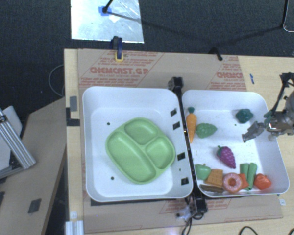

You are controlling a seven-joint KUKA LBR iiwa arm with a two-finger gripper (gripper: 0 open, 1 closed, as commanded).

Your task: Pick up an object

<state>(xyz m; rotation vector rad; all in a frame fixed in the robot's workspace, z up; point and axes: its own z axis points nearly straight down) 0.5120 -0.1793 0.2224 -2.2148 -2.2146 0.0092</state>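
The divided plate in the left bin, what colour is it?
Light green. The divided plate shows clearly in the camera view.

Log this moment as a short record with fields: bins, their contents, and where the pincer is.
left bin: holds a green divided plate
right bin: holds toy foods
far part of right bin: carrot, light green leafy piece, dark green piece
middle of right bin: purple grapes
near edge of right bin: cluster including a donut and a tomato
pincer: over the right side of the right bin, nothing seen between its fingers
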